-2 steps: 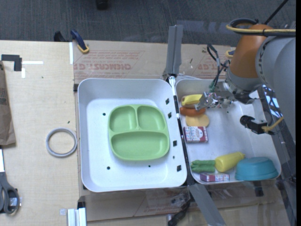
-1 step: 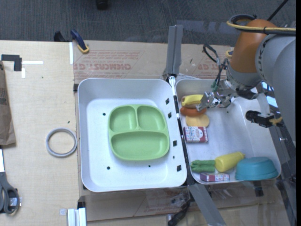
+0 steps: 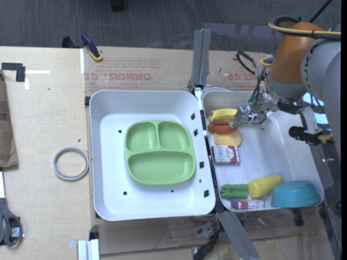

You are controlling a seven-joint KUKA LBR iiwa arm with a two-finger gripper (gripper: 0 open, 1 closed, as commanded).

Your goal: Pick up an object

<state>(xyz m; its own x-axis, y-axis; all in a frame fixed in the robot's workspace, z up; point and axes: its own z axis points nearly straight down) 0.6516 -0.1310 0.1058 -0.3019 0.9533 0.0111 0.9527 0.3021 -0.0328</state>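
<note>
The right bin [image 3: 282,145] holds a yellow banana [image 3: 223,114], an orange-red sausage-shaped piece [image 3: 219,128] and a pale yellow round piece [image 3: 227,140] near its upper left corner. My gripper [image 3: 242,118] hangs low over the bin just right of the banana, fingertips pointing left toward it. I see nothing between its fingers. A small red and white box [image 3: 225,154] lies below those pieces. Along the bin's front lie a green pod [image 3: 233,189], a yellow squash-like piece [image 3: 264,185], a blue bowl [image 3: 293,194] and a small carton [image 3: 248,203].
The left bin [image 3: 103,145] holds a green divided plate [image 3: 160,152]. A roll of tape [image 3: 71,163] lies on the bench to the left, scissors [image 3: 10,227] at the bottom left. A grey divider post [image 3: 199,58] rises between the bins at the back.
</note>
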